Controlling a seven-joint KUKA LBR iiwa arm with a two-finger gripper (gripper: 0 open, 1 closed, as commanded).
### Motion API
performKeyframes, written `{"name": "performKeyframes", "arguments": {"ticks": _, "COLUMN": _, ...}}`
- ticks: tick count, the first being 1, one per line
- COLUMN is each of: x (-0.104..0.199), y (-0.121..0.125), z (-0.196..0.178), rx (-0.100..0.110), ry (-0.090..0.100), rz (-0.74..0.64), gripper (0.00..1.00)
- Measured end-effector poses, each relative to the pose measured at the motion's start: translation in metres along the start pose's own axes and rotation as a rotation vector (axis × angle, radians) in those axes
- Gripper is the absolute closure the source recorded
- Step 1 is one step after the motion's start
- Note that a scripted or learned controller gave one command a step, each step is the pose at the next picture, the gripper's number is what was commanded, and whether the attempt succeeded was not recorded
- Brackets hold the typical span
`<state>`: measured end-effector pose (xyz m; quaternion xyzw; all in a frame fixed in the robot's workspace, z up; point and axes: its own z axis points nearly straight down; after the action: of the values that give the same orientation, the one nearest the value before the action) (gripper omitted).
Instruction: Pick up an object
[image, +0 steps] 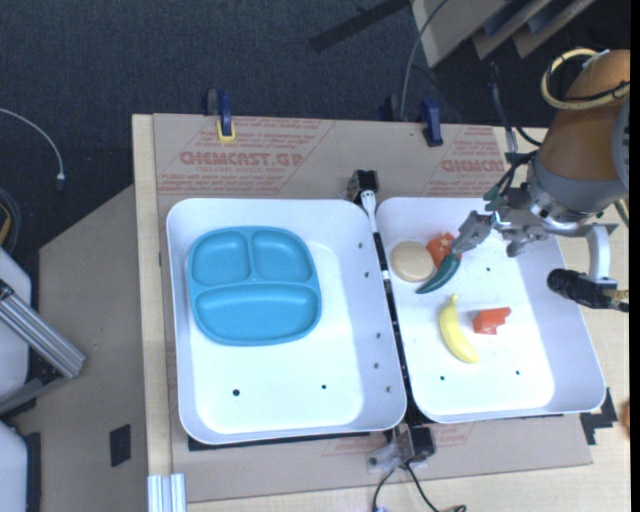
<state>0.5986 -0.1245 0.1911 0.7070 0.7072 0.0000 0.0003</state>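
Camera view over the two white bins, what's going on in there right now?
A grey robot arm reaches in from the right over the right bin. Its claw hangs above a cluster of small items: a round beige piece, an orange-red piece and a dark green curved piece. I can't tell whether it grips any of them. A yellow banana and a red piece lie further down that bin. The left bin holds a blue divided plate.

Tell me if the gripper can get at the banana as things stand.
Probably yes. The banana lies flat in the right bin, apart from the red piece, nothing on top, and the gripper hangs nearby.
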Motion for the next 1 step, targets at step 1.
{"name": "performKeyframes", "arguments": {"ticks": 1, "x": -0.0009, "y": -0.001, "z": 0.0641, "rx": 0.008, "ry": 0.002, "rz": 0.001, "gripper": 0.0}}
